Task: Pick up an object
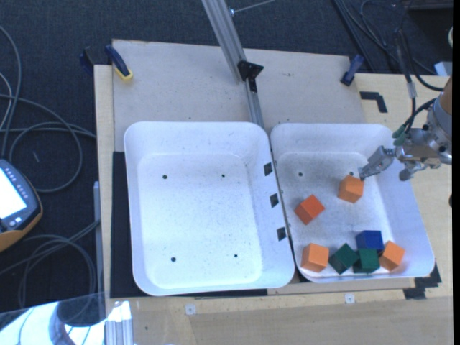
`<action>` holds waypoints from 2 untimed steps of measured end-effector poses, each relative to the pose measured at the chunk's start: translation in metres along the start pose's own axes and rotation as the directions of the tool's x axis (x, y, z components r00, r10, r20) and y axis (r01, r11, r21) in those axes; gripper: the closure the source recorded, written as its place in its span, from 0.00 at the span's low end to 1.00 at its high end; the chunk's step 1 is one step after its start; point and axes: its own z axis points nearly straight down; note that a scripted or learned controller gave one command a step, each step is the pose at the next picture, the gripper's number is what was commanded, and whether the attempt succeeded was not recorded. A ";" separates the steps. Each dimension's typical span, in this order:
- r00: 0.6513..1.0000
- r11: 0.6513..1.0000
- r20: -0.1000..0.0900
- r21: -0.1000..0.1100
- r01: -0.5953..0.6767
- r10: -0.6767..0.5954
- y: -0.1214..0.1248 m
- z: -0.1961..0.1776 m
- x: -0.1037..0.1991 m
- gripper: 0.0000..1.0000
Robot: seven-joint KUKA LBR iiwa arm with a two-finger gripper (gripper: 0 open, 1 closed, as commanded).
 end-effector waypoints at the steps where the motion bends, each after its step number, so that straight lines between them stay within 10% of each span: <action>1: 1.000 1.000 -0.002 0.008 0.001 -0.001 0.037 0.167 -0.004 0.00; 2: 1.000 1.000 0.000 -0.001 0.000 0.000 0.039 0.151 -0.005 1.00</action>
